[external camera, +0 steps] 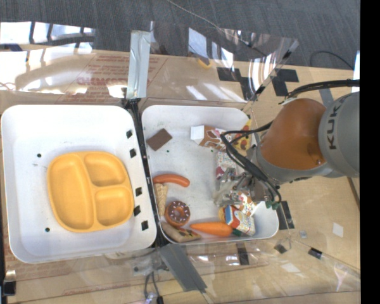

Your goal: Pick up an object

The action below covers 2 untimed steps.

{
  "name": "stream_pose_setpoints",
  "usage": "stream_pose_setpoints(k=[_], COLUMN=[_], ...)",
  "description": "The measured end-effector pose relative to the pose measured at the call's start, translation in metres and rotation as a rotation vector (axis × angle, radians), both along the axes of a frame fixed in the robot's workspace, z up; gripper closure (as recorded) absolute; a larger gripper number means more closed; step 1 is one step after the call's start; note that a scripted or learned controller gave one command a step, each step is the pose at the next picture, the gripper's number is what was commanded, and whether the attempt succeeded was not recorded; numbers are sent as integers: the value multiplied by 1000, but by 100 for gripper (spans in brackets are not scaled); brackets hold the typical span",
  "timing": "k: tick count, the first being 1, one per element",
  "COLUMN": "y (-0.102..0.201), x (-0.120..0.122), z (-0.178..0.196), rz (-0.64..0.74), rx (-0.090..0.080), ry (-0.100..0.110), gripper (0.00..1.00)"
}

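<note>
Camera view: hand (231, 192) low in right bin (196, 116), fingers blurred among clutter; grip unclear.

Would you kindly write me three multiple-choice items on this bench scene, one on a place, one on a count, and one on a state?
1. Where does the yellow plastic divided plate lie?
A. in the left white bin
B. in the right white bin
C. on the floor

2. How many compartments does that plate have?
A. two
B. three
C. five

3. How does the orange toy carrot lie?
A. standing upright
B. flat on the bin floor
C. on the plate

Answers:
1 A: the plate sits in the middle of the left bin.
2 B: one long section and two smaller ones show.
3 B: it lies flat near the right bin's lower wall, beside the brown frosted toy doughnut.
</note>
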<state>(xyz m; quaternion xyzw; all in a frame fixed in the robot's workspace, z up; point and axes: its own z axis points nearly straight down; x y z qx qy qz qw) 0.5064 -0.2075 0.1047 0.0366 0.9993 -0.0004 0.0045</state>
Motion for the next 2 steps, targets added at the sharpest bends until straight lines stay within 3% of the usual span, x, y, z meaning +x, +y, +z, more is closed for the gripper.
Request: stream_pose_setpoints(k=[1, 2], y=[-3, -3], x=[49, 49], z=[54, 54], rz=[-199, -199], rx=[1, 1], ry=[5, 6], gripper=[100, 0])
